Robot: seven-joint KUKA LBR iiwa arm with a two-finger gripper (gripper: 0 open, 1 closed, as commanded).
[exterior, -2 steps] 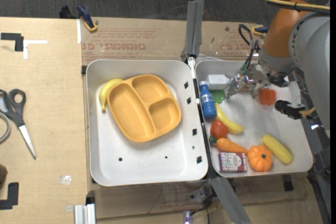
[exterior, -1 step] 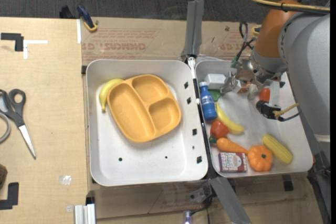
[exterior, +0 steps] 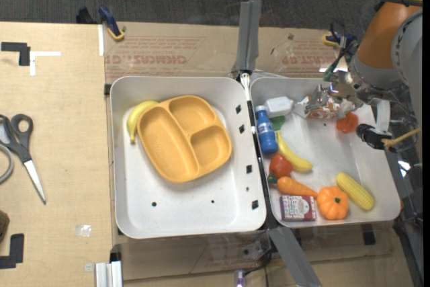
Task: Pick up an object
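Objs in right bin [exterior: 376, 171]; gripper [exterior: 327, 104] tips unclear.

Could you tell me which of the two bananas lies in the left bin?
The banana tucked against the orange divided plate's left rim; the other banana lies in the right bin.

Both bins [exterior: 181, 225] were white. The divided plate [exterior: 185, 138] was orange-yellow, and the banana [exterior: 138, 116] touching its left rim was yellow. Right of the plate, the bottle [exterior: 266, 132] was blue with a white label, the tomato [exterior: 280, 165] red, the carrot [exterior: 295, 186] orange, the pumpkin [exterior: 334, 202] orange, the corn cob [exterior: 355, 190] yellow. The arm [exterior: 393, 44] was grey with an orange band. The scissors [exterior: 23, 151] had grey handles.
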